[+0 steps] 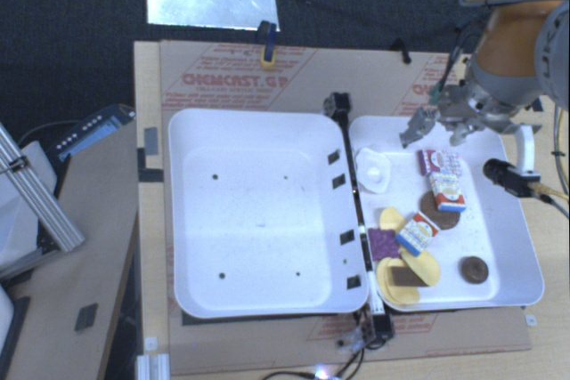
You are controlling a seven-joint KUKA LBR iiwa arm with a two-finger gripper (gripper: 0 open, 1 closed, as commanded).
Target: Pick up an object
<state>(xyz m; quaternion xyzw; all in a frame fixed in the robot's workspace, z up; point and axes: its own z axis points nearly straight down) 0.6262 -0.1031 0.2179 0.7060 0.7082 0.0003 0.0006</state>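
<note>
A grey robot arm with an orange band is reaching in from the right, its wrist hanging over the far edge of the right bin [512,218] and its end effector [438,131] pointing down with both fingers spread apart, pinching nothing. The fingers are hovering just above the bin's upper part, near a red and white packet [444,174] lying below them. A small white cup [373,169] is sitting to the left of that packet, close to the divider between the bins. Further toward the near side, a brown disc [438,214] is lying partly under the packet's lower end, a blue and white packet [416,233] is resting on yellow pieces [395,222], a purple piece [384,242] is lying beside them, and a second brown disc [474,270] is sitting apart near the bin's right corner. The left bin [258,209] is standing beside it on the cardboard-covered worktop [232,80]. A black cylinder [505,176] on the arm is overlapping the right bin's rim. The arm's upper part is being cut off by the picture's edge, and the print on the packets is too small to read
</note>
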